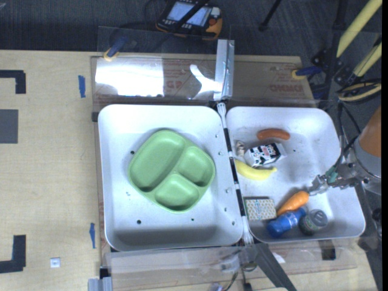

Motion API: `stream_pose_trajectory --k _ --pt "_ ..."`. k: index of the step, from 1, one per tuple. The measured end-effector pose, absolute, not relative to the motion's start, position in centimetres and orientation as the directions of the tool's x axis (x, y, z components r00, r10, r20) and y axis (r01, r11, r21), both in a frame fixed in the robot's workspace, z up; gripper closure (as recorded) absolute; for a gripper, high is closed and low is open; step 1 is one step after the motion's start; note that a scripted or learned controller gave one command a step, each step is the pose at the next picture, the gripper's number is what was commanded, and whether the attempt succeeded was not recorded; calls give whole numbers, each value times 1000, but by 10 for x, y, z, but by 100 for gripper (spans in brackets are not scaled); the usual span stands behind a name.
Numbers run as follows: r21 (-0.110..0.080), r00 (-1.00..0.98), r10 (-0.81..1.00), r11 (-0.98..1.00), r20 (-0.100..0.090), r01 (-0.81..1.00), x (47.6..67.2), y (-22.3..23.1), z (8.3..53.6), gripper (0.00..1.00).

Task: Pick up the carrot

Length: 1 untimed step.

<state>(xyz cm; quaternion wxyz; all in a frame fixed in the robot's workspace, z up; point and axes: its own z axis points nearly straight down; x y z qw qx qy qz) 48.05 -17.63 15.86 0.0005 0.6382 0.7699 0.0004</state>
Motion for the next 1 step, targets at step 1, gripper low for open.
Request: stream_pose_trajectory --k 1 --pt "0 -420 907 420 0 907 480 -166 163 100"
